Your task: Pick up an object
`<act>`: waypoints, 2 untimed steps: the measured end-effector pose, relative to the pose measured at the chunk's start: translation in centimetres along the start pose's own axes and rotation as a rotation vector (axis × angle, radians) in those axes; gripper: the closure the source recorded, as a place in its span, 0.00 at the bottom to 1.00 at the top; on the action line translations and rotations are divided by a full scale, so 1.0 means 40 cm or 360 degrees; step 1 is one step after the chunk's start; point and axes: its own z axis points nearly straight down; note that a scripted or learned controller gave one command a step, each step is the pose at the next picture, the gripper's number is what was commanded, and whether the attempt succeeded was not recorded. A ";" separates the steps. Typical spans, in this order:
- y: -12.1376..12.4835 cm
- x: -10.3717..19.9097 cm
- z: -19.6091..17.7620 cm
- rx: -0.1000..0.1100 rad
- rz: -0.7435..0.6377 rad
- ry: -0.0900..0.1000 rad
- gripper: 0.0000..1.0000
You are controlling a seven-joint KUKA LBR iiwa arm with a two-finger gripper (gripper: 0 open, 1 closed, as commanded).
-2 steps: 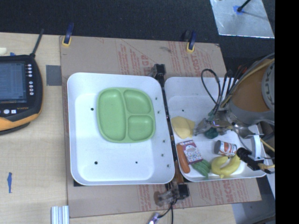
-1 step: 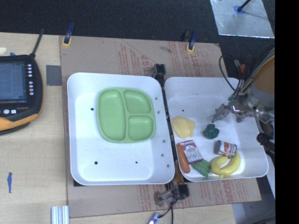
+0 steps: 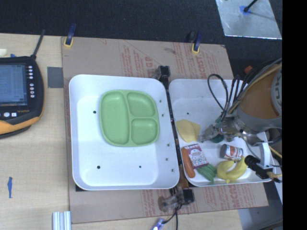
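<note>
Crowding tool (image 3: pixel 216 133) | cheese (image 3: pixel 187 130), can (image 3: pixel 232 152), banana (image 3: pixel 230 170)

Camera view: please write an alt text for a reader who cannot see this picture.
A grey and orange robot arm reaches from the right into the right white bin, its end effector low among small items: a yellow piece, a can, a banana. The left white bin holds a green divided plate.

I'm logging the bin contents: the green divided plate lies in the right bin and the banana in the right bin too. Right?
Not quite. The camera view shows the green plate in the left bin; the banana does lie in the right bin.
</note>
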 end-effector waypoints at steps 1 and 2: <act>0.077 -0.105 -0.014 -0.0006 0.0007 -0.0001 0.00; 0.030 -0.013 -0.001 -0.0001 -0.0001 0.0000 0.00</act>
